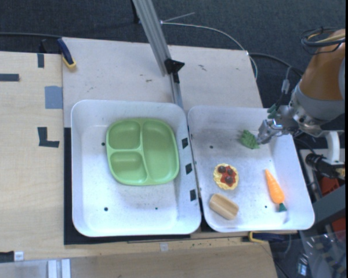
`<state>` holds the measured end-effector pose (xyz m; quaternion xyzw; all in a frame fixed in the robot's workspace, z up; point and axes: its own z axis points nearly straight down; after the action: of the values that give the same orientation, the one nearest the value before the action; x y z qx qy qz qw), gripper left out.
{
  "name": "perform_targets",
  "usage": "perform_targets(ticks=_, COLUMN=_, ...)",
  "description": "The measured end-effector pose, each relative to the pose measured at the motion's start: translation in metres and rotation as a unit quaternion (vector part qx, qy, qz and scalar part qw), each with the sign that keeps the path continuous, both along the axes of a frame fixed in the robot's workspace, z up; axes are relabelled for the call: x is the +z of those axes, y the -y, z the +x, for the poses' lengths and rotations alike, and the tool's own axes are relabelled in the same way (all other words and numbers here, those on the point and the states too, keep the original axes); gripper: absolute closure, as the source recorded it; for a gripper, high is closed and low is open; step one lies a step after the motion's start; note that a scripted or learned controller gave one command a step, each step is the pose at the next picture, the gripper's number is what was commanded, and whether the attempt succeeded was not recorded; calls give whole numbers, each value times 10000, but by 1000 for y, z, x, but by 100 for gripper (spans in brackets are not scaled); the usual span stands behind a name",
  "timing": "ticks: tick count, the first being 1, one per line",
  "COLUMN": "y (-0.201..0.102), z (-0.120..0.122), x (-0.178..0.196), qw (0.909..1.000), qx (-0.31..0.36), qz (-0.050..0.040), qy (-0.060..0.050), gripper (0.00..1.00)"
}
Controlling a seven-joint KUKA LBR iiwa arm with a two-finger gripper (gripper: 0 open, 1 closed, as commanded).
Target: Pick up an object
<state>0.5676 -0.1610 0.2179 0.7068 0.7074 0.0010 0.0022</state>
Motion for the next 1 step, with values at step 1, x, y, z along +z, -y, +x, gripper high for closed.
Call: perform_targets(ticks=1, y=0, z=1, x=24, qw=10000, qx=2, qz=6, qy=-11, gripper=100)
